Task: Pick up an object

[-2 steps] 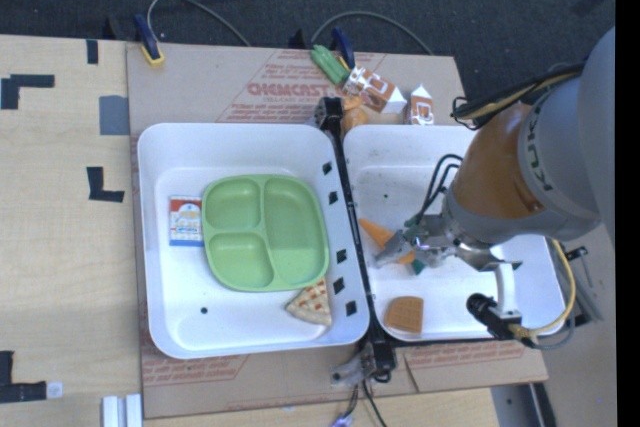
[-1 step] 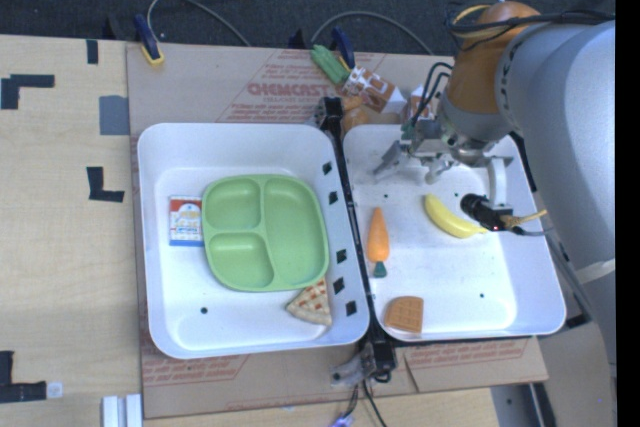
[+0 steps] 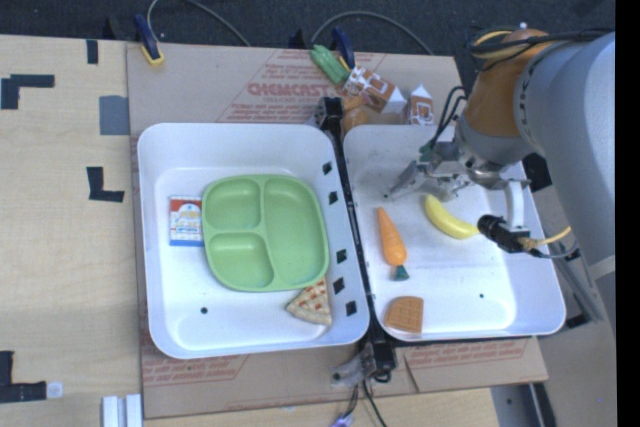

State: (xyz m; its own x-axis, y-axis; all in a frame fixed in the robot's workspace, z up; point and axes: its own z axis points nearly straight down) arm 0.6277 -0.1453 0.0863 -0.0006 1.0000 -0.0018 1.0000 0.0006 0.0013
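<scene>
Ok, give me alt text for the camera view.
A grey arm's two-finger gripper hovers over the right white bin, beside a yellow toy banana, orange carrot and waffle. The left white bin holds a green divided plate.

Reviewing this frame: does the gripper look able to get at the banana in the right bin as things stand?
Probably yes. The gripper hangs over the right bin, just up-left of the banana. The banana lies alone on the bin floor, apart from the carrot, with nothing lying on it.
</scene>
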